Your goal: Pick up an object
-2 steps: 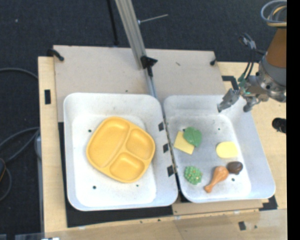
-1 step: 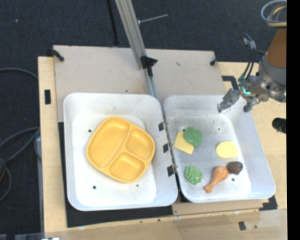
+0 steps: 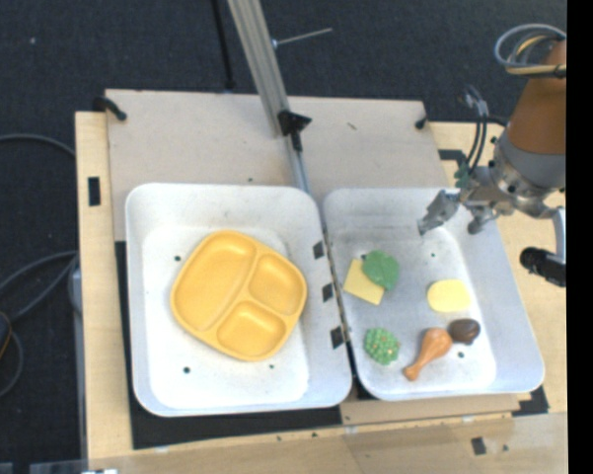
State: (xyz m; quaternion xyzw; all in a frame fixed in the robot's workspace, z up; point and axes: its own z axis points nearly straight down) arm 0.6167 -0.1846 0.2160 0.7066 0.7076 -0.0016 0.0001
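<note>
The jaws (image 3: 457, 212) hang spread and bare over the upper right bin (image 3: 493, 265), near its back rim. Below them lie smooth toy foods: a yellow wedge (image 3: 363, 284) touching a leafy green piece (image 3: 382, 268), a knobbly green lump (image 3: 382, 345), a rounded yellow piece (image 3: 449, 295), and a drumstick (image 3: 429, 351) slanting lower left to upper right, its bone end toward the bin's front edge. A yellow sectioned plate (image 3: 239, 293) sits in the left bin (image 3: 148, 265).

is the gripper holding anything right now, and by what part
Nothing is held. The gripper hangs open over the right bin's far end with nothing between its fingers; the toy foods lie nearer the camera.
</note>
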